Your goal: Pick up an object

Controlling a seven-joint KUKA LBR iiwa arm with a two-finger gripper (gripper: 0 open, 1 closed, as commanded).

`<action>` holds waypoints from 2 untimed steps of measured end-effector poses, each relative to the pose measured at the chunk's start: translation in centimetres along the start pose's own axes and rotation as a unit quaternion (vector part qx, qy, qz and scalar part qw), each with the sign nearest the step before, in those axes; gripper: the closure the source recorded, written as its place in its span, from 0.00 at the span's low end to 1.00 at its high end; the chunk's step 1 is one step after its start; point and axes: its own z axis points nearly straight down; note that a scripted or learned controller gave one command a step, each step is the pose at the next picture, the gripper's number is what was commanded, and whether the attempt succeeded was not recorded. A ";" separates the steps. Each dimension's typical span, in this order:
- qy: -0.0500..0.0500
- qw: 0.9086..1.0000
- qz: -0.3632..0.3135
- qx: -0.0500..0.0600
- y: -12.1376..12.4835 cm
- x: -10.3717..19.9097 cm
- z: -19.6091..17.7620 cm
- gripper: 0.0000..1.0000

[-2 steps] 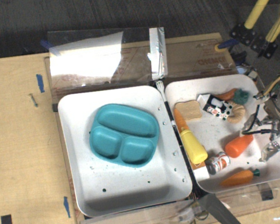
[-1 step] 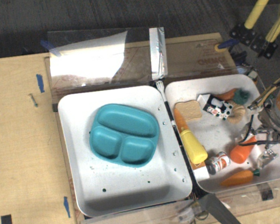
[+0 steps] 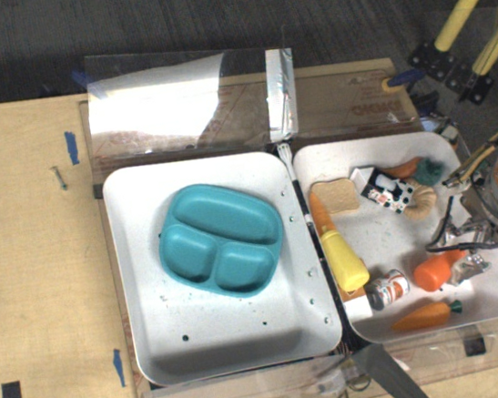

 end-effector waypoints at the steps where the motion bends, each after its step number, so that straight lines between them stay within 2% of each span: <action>1: 0.003 0.994 -0.109 -0.002 -2.5 -7.3 -10.2 1.00; 2: 0.004 0.993 -0.117 -0.005 1.4 -12.9 -11.4 1.00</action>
